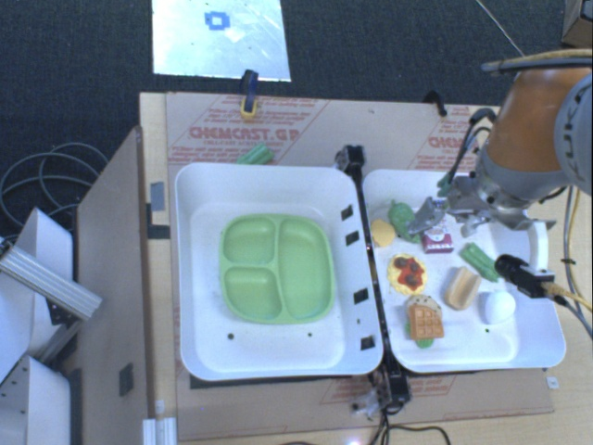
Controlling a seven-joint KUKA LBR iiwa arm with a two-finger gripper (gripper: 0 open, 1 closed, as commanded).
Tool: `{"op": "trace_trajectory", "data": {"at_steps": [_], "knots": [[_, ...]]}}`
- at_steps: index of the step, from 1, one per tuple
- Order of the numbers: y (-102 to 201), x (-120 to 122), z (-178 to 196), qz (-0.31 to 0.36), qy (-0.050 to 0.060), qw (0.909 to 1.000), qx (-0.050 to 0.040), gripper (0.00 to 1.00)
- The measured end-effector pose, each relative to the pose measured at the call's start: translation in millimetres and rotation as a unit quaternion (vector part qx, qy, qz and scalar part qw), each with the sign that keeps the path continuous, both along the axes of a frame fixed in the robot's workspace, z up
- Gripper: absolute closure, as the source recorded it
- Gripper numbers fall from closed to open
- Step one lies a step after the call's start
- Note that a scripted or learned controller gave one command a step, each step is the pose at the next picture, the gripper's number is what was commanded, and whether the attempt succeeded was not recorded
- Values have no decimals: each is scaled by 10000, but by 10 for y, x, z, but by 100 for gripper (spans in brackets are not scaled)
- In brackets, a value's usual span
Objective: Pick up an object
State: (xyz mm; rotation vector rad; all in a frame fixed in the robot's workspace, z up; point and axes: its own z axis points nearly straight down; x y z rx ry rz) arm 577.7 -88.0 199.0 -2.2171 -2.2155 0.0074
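Observation:
My gripper hangs over the back part of the right bin, just above a small red and white box. A green leafy toy lies right beside it on the left, with a yellow piece a little further left. In front of these lie a pizza slice, a waffle, a bread roll, a white egg and a green pickle. Nothing can be seen held in the gripper.
The left bin holds a green divided plate. A black clip strip runs along the seam between the bins. A black part on a cable reaches over the right bin's right side. The grey and orange arm fills the upper right.

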Motion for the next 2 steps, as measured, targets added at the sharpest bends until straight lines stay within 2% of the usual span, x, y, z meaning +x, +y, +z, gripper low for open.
{"op": "trace_trajectory", "data": {"at_steps": [1,2], "knots": [[1069,-292,-158,69,-26,10000,14,0],[997,-264,-39,17,-60,10000,-6,100]]}}
